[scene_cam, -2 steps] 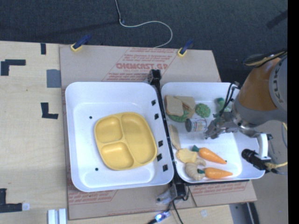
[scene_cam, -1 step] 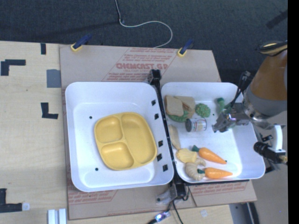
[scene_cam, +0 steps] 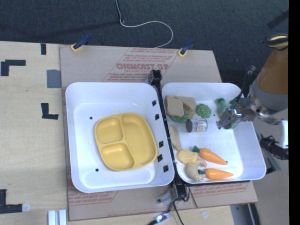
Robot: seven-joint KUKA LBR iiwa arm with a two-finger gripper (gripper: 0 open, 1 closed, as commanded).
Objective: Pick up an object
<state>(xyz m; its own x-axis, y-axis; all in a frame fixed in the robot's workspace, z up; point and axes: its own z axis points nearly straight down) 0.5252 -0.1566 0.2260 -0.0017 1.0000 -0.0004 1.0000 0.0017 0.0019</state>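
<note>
Camera view, left to right.
Left bin [scene_cam: 75, 125]: holds a yellow divided plate [scene_cam: 125, 140], lying flat near its middle.
Right bin [scene_cam: 251, 149]: holds the toy food.
Back left of right bin: sandwich [scene_cam: 178, 107], green broccoli [scene_cam: 203, 110] just beside it, small clear jar [scene_cam: 197, 125] in front.
Front of right bin: two carrots [scene_cam: 212, 156], with pale pieces at their left.
Gripper [scene_cam: 227, 119]: low over the bin's right side, right of the jar; fingers spread, nothing between them.
</note>
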